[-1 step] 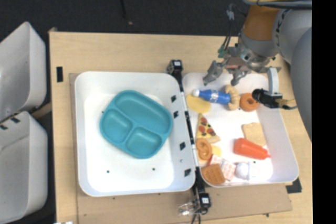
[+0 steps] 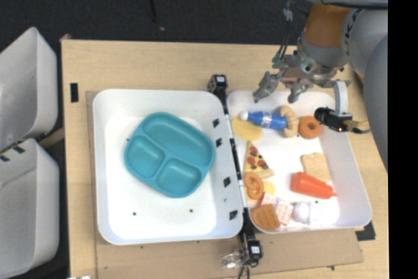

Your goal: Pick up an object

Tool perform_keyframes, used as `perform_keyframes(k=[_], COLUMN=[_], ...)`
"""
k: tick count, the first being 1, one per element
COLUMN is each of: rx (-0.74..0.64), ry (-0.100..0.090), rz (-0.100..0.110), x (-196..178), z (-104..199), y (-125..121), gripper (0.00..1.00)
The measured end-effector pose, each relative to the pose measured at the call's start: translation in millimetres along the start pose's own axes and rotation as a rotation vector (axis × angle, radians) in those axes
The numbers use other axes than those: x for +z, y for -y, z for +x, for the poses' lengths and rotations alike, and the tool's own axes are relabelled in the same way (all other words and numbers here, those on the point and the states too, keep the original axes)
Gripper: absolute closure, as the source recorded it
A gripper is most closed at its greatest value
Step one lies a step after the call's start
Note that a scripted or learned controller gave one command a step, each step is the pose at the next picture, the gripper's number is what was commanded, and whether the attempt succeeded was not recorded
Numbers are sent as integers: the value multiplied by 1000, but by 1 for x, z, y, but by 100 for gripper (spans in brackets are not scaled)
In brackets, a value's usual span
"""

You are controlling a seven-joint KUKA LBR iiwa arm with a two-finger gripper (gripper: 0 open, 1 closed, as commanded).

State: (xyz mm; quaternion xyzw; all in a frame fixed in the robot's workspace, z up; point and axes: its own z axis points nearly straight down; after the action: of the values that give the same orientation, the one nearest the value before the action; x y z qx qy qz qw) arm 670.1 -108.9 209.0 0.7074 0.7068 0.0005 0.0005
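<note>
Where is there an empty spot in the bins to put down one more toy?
Right bin: bare floor between pizza slice and toast. Left bin: bare floor around the teal tray. Crowded: the right bin's left edge and near corner.

Toys crowd the right bin (image 2: 356, 170), leaving bare floor mid-bin, between the pizza slice (image 2: 257, 161) and bread (image 2: 317, 166)

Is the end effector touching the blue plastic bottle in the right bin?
Apart. In the camera view, the end effector hangs above the blue plastic bottle, with bare white bin floor showing plainly between its fingertips and the bottle.
</note>
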Motion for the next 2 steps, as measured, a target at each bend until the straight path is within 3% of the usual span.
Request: perform_keyframes(k=[2], rx=[-1], ry=[2], rz=[1], x=[109], z=[-6], y=[-4], gripper=[0])
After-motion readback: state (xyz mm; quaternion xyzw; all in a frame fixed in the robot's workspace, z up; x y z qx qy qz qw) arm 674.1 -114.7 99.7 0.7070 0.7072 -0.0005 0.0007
